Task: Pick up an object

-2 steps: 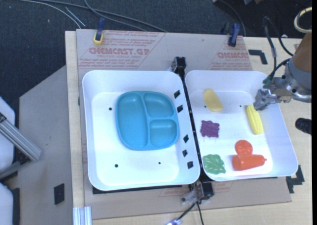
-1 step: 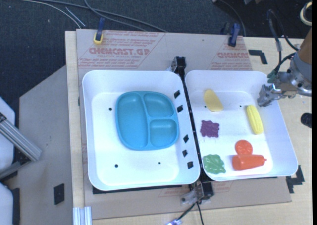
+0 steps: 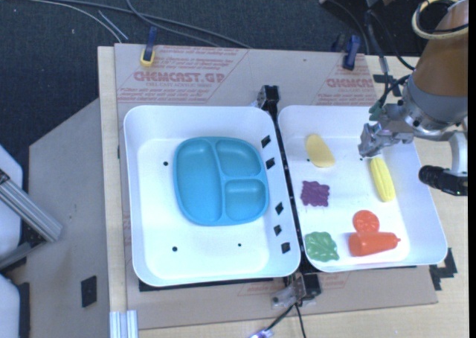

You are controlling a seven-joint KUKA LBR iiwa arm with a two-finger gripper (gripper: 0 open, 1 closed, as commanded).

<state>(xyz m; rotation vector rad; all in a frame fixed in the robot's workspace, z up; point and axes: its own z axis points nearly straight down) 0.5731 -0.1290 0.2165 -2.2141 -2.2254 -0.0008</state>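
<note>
Robot arm (image 3: 440, 68), bulky and rounded, with an orange-brown band above a grey wrist section. Pale yellowish cable looped at the upper part of the orange band. Silver-grey ring beneath the wrist. Tool (image 3: 371, 143) small, metallic grey, made of angular blocky parts with dark details. Black cables running along the wrist side. Black rounded part jutting out lower on the arm's side, beside a white strut.

2 white bins (image 3: 141, 180) look like glossy plastic; the blue tray (image 3: 221, 180) smooth matt plastic; the surface (image 3: 186, 72) brown board.
</note>
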